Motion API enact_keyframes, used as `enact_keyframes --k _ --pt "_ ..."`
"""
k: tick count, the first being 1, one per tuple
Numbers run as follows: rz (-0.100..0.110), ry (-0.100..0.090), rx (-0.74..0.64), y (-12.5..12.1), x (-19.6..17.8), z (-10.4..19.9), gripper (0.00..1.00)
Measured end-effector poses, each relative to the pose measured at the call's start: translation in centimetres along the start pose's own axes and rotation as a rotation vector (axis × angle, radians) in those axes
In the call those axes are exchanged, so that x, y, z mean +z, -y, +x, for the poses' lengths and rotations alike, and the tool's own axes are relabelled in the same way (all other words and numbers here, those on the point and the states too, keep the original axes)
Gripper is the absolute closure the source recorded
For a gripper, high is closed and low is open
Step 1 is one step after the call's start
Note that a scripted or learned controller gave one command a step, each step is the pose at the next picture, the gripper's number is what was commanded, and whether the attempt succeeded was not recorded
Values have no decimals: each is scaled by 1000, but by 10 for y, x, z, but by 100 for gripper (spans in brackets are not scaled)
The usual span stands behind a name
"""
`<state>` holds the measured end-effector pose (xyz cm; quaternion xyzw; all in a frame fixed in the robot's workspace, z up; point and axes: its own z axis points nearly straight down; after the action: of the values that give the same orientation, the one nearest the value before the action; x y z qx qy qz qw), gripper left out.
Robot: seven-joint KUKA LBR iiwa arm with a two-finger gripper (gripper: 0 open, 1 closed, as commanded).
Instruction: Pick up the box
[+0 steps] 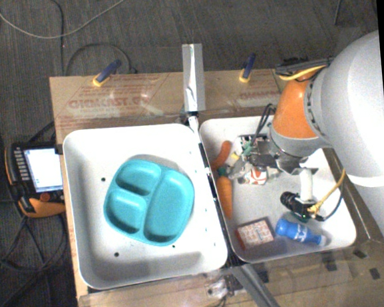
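Faint red lettering is printed across the cardboard sheet (134, 100) behind the bins, but it cannot be read. A printed pattern is borne by the top of the box (254, 233); no words can be made out on it.

The left bin (82, 192) is occupied by a turquoise divided plate (149, 200), laid at a slant near the middle. In the right bin (345, 226) several things are kept. The box is found flat near the front wall, left of centre. Just beside it, to its right, a blue bottle (299, 232) is laid on its side. A carrot (225, 195) is set along the left wall, and a second orange piece (223, 153) is seen behind it (its kind cannot be told). A small white and red item (257, 175) is placed between the carrots and the arm.

The arm is brought in from the right, its orange band (295, 113) held over the back of the right bin. The gripper (249, 152) is pointed leftward above the bin's back half, well apart from the box. Whether it is apart or together cannot be told.
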<state>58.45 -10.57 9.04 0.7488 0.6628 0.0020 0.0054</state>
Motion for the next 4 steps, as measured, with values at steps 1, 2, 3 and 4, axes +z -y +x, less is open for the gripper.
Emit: enact_keyframes --k 1,2,3,4 --pt "3 2 -1 1 -8 0 100" --pt "14 -1 34 -1 -93 87 100" --pt "17 4 33 -1 -101 86 100" --pt "21 8 32 -1 -108 86 100"
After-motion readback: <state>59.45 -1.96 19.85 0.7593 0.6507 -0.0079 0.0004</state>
